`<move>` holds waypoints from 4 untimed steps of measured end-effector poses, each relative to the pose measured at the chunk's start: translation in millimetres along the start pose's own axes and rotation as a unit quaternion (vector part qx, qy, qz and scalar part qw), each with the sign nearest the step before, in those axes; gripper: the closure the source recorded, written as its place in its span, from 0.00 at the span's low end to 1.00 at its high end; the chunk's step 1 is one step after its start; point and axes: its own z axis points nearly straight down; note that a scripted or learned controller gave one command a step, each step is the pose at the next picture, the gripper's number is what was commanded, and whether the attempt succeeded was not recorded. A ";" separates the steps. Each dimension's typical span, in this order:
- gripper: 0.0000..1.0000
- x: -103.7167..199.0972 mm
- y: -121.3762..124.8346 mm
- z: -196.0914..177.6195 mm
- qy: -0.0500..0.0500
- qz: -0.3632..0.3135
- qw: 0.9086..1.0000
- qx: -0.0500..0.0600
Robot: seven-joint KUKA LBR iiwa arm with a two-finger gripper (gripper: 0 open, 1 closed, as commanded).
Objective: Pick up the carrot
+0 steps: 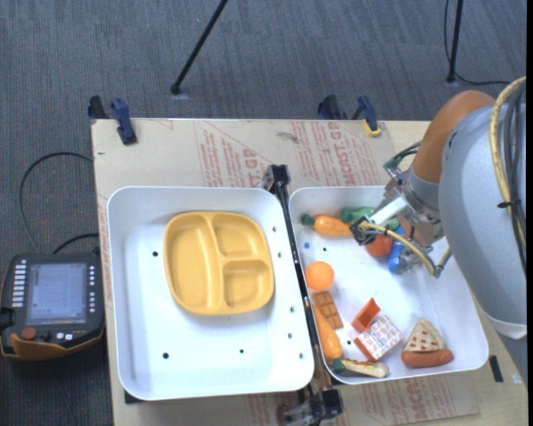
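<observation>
The left bin (133, 327) offers the most open floor; only the yellow divided plate (219, 262) sits in it, toward the upper middle, with bare white around it on every side. The right bin (469, 309) is crowded; the arm (480, 202) covers its upper right corner, and the gripper (373, 224) hangs near the carrot (330, 226) at the top edge; an orange ball (319, 276) lies just below; toys cluster along the lower wall, a sausage (426, 358) and a pizza slice (421, 335) among them; a bare patch remains at the middle right.
</observation>
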 end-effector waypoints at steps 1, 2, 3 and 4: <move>0.00 9.9 -68.3 15.9 0.004 0.100 0.995 -0.004; 0.00 -1.5 10.9 15.1 0.003 0.016 1.000 -0.004; 0.00 -78.9 21.7 15.3 0.003 -0.147 0.989 -0.005; 0.00 13.9 -38.3 -111.9 0.004 -0.014 1.000 -0.005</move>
